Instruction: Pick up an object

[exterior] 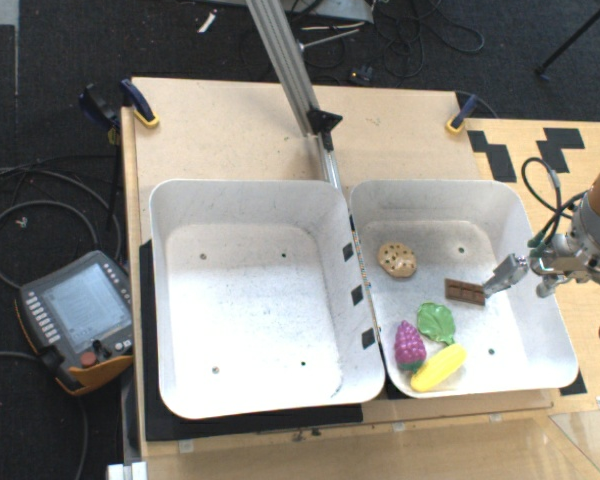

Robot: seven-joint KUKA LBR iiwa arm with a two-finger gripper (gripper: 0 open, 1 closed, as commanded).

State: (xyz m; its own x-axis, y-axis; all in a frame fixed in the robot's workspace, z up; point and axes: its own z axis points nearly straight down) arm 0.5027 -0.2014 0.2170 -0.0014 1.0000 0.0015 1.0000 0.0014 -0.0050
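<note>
The gripper (508, 271) enters from the right edge of the camera view, over the right bin (500, 203). One metallic finger (502, 274) slants down and left, its tip close beside the right end of a small brown bar (464, 291). Whether the tip touches the bar cannot be told, and nothing shows between the fingers. Whether the gripper is spread or clenched cannot be determined from this angle.

The brown bar lies flat on the bin floor, right of centre. It is judged the likeliest target, being nearest the fingertip. A round speckled cookie (397, 259) lies up and left of it, well apart. Toward the near wall a green leafy piece (437, 321) sits just beside a purple grape bunch (410, 343). A yellow corn-like piece (438, 367) touches or nearly touches both. That cluster is crowded, which would make a clean grasp there harder.

The left bin (180, 218) adjoins the right one along a shared central edge. A slanted aluminium bar (285, 53) rises behind the bins. A teach pendant (78, 310) rests on the floor at left.
</note>
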